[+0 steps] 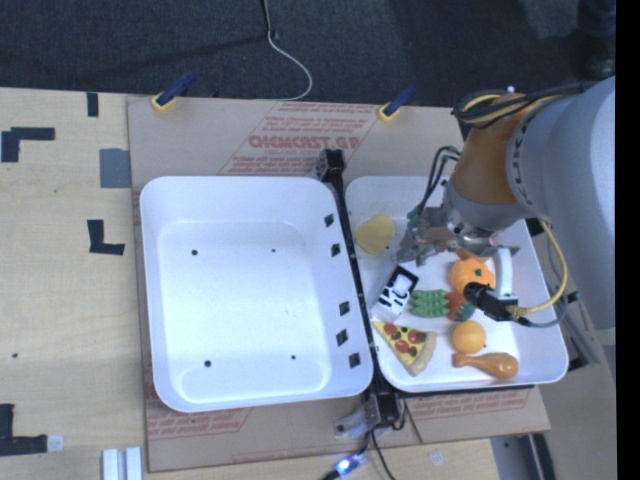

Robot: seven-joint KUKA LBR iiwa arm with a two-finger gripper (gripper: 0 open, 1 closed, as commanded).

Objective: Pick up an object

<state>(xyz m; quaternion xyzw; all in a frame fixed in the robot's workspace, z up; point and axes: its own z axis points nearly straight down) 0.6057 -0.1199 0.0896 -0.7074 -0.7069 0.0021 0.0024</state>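
While the gripper [425, 240] hovers, a yellow disc [376, 233] lies just beside it.

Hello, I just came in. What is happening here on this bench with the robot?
A grey robot arm with an orange band reaches from the right over the right bin, which holds toy food. Its claw hangs low among the items, near a pale yellow round piece and a black-and-white tag. A pizza slice, a drumstick and orange fruits lie close by. I cannot see anything held yet. The left bin sits beside it.
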